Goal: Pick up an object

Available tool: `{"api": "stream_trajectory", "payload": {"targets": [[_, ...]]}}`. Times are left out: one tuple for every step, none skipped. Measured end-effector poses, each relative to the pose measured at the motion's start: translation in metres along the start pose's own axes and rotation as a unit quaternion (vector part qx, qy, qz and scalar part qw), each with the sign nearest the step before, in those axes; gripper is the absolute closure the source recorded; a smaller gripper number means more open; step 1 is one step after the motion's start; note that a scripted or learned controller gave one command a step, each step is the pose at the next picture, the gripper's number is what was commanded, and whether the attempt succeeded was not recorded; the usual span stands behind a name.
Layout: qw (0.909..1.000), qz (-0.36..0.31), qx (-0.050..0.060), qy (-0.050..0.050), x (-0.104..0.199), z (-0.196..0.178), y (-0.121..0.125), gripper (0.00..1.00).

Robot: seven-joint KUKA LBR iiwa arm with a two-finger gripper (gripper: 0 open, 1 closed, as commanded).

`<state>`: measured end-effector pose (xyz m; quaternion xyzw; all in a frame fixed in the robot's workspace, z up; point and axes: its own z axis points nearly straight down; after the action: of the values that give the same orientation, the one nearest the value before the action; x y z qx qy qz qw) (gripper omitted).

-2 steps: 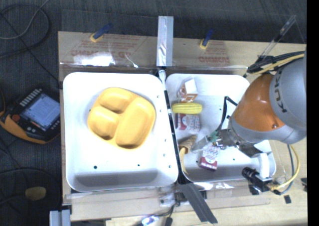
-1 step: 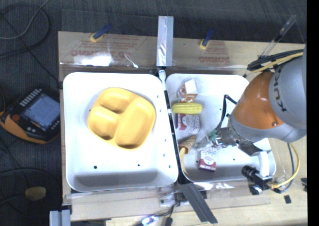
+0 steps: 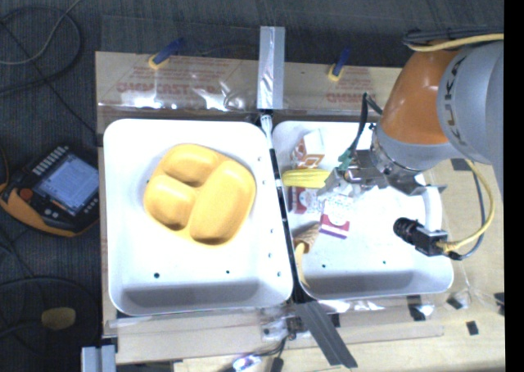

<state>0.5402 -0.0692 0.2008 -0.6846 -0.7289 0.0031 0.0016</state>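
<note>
You have a small cluster of objects in the right bin [image 3: 385, 276], along its left wall. A yellow bar-shaped item [image 3: 304, 176] lies roughly level, near the upper left. Above it sits a brown-and-white packet [image 3: 309, 147]. Below, a red item [image 3: 304, 199], then a white-and-magenta packet [image 3: 335, 224]. A tan object [image 3: 304, 237] lies against the wall. Details too small to resolve.

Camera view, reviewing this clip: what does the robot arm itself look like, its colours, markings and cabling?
The arm is a bulky rounded grey body with a broad orange band above the wrist and dark lettering at the grey edge. A yellow cable loops down to a black cylindrical fitting. The gripper is dark metal with small wires.
</note>
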Motion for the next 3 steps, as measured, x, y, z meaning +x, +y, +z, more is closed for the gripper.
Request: {"api": "stream_trajectory", "payload": {"targets": [[0.9997, -0.025, 0.001, -0.001, -0.005, 0.003, 0.040, 1.00], [0.9997, -0.025, 0.000, -0.001, -0.005, 0.002, 0.040, 0.00], [0.9920, 0.126, 0.001, -0.001, -0.004, 0.021, 0.064, 0.00]]}}
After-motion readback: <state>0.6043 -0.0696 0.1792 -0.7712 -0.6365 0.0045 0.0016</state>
